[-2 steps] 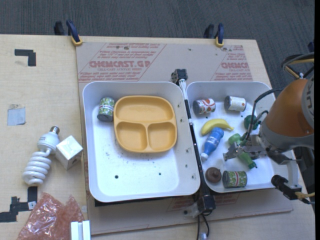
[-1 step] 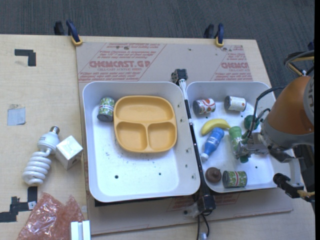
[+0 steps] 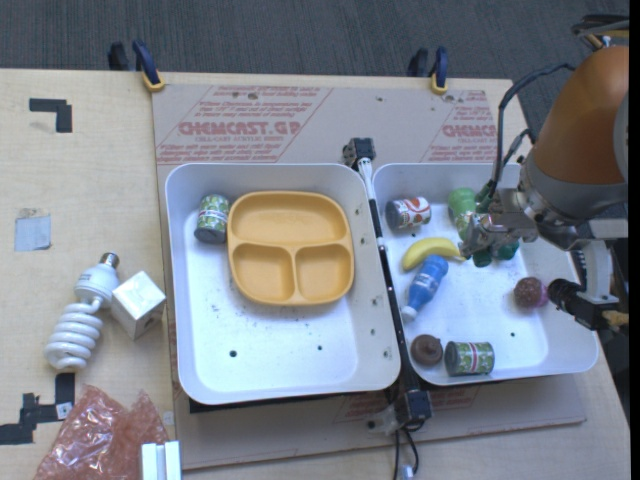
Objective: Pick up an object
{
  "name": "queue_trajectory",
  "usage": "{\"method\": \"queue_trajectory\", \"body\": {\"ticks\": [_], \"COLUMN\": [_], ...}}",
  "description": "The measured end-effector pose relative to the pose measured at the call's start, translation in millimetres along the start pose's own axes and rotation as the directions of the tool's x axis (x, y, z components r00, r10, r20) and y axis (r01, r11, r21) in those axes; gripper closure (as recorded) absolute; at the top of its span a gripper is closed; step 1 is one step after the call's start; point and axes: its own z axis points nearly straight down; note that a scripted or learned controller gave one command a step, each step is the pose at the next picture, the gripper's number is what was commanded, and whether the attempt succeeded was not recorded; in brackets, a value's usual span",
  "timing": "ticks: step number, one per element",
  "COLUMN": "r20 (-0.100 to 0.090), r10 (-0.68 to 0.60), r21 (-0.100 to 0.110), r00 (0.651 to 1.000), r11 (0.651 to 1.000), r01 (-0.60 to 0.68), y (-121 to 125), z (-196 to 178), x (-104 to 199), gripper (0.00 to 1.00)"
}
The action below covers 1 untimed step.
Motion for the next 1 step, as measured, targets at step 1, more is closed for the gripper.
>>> {"method": "queue_trajectory", "body": {"ticks": [1], "r20": [0.000], "r10": [0.000], "r21": [0.002], "r00": [1.000], "r11": [1.000], "r01": [0.000], "y": [79.4], "z": [-30.0], "x": [31.1], "gripper": [1.00]}}
